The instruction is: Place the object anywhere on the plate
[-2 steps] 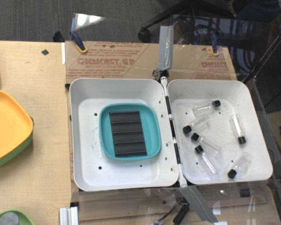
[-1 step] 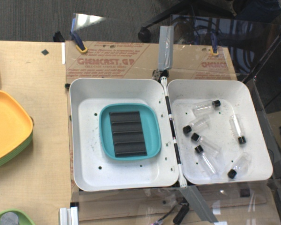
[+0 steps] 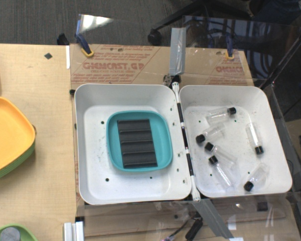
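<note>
camera view: mounted above the bench | aimed downward at a slant | left bin (image 3: 85, 149) and right bin (image 3: 271, 134) framed whole, side by side | medium range

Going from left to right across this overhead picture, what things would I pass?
Stacked yellow plates → left white bin holding a teal plate with a black ribbed block on it → right white bin with clear, black-capped vials scattered in it.

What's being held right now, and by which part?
Nothing is held: the clear plastic vials with black caps lie loose in the right white bin; the teal square plate sits in the left bin.
</note>
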{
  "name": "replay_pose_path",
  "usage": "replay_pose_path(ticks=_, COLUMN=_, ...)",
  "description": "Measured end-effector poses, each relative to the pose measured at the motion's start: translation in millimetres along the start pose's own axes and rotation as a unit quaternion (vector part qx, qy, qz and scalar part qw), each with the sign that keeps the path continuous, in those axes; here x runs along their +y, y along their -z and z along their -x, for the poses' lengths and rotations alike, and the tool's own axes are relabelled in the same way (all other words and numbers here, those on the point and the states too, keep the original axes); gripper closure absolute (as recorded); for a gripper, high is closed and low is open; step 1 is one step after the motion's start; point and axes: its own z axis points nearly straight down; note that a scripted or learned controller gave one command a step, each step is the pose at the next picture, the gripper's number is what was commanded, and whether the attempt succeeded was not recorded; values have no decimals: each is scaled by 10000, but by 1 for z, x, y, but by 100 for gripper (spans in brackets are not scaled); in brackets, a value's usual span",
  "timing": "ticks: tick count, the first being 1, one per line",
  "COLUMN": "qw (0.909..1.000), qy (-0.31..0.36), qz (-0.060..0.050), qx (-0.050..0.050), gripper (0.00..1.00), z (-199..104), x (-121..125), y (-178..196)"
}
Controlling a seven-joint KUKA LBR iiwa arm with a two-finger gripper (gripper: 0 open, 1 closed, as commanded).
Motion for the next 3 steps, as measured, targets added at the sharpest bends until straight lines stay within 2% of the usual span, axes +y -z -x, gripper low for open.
replay_pose_path(ticks=3, qw=10000, qy=34, qz=7, qx=5, gripper=0, z=-7, x=0, y=0)
